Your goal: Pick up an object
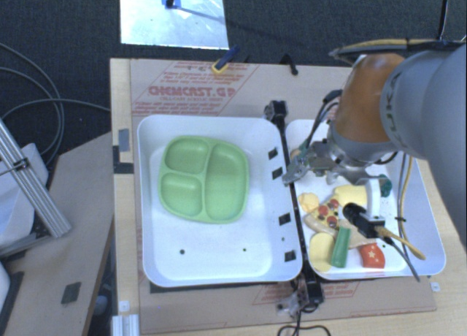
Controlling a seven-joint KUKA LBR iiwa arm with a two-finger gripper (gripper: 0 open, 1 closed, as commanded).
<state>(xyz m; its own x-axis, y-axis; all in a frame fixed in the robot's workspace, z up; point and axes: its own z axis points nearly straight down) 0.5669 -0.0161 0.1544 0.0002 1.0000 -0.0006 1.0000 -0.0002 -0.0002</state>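
The right bin (430, 254) holds several toy foods at its near end: a yellow wedge (351, 196), a pizza slice (324, 219), a green stick (341, 248), a red strawberry (372, 255) and a round yellow piece (319, 244). My gripper (305, 165) hangs low over the far left part of this bin, close to the wall between the bins and just beyond the pile. Nothing shows between its tips. The grey arm with its orange band (365, 101) covers the far part of the bin.
A green divided plate (204, 179) lies in the left bin (219, 261). The divider with black clips (286, 181) runs between the bins. A cardboard sheet (190, 86) lies under both. Cables and a metal frame stand to the left.
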